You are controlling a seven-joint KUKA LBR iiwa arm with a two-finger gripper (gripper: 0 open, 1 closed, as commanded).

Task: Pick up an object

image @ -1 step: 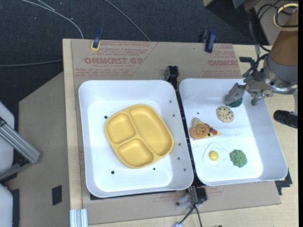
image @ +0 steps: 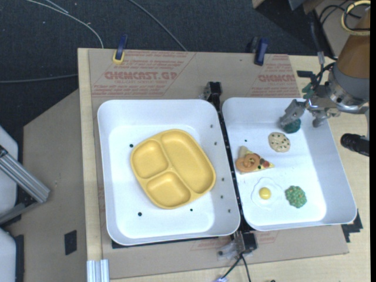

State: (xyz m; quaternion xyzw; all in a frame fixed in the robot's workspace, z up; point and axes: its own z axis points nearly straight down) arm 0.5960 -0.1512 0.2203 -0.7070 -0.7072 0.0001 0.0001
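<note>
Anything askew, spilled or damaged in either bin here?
Nothing damaged or spilled. The yellow tray sits rotated, askew to the left bin walls. The cookie, pizza slice, fried egg and broccoli lie apart.

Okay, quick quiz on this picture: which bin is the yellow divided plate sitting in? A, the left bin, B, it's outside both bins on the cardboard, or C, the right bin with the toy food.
A: the yellow divided plate lies inside the left bin, while the cookie, pizza slice, fried egg and broccoli sit in the right bin.
</note>
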